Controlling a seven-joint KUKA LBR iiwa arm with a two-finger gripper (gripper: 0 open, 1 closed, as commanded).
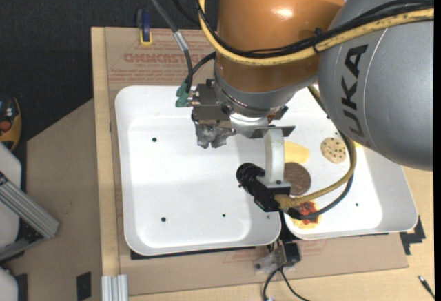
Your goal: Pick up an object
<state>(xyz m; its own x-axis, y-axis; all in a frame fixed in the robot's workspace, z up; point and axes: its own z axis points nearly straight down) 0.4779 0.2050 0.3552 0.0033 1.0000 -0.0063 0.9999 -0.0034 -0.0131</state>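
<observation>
Cookie (333,149), round and flat, lies in right bin (386,222); hand (212,136) opening unclear.

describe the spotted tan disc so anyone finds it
Look in the right-hand shallow white bin, under the grey arm. The small round tan disc lies just right of a flat yellow piece and a plain brown disc. It alone carries dark dots.

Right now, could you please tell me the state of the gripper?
Gripper: cannot be told; it hangs above the left bin.
</observation>
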